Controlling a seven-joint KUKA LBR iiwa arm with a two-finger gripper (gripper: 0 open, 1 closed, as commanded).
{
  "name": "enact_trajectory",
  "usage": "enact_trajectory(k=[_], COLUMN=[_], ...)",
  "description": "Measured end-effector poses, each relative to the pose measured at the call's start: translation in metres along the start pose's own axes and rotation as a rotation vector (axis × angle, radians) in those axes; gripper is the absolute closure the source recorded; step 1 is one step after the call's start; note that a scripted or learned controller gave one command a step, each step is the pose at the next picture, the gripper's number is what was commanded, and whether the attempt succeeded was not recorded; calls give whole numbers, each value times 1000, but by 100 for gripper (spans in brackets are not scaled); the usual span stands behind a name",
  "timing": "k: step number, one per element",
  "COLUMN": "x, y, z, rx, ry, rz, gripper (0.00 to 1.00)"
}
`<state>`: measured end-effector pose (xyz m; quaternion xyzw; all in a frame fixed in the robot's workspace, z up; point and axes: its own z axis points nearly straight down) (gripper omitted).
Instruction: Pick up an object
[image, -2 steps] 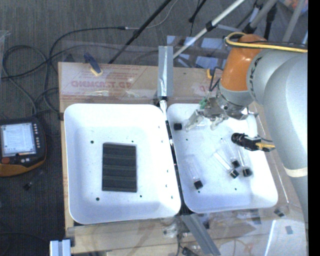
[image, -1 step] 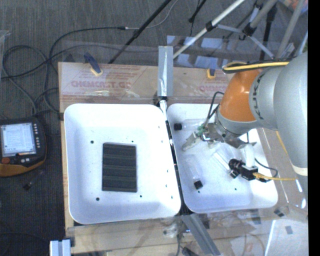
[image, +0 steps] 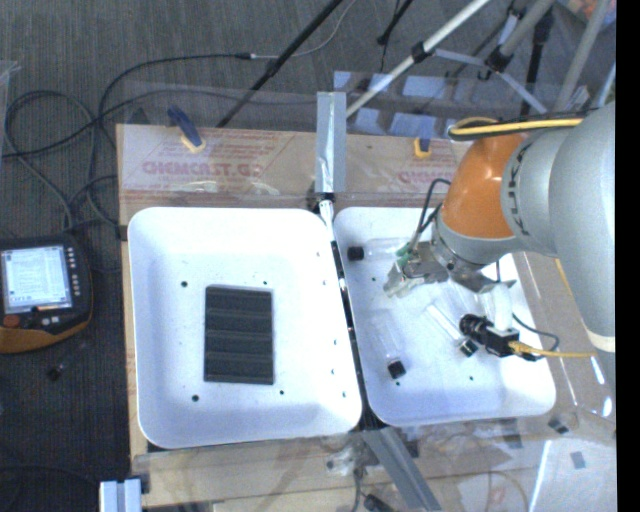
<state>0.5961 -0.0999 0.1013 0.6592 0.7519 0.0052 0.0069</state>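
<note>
A black ribbed rectangular pad (image: 239, 335) lies flat in the middle of the left bin (image: 160, 250). My gripper (image: 398, 280) hangs low over the upper middle of the right bin (image: 440, 400), under the orange band of the arm (image: 480, 200). Nothing can be seen in its grasp. One small black piece (image: 355, 253) sits just left of the gripper, close to the bin's left wall. A second small black piece (image: 396, 369) lies nearer the front of the same bin.
The grey arm (image: 580, 190) covers the right bin's back right corner. A metal post (image: 330, 140) stands behind the gap between the bins. A handheld control pendant (image: 40, 285) lies on the floor at the left.
</note>
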Motion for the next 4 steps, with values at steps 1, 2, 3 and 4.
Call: enact_trajectory(k=[1,2,3,4], x=[0,0,0,-13], y=[0,0,0,70], z=[0,-8,-8,13], rx=[0,1,1,26], ry=[0,1,1,3], rz=[0,0,0,-58], gripper=[0,100,0,0])
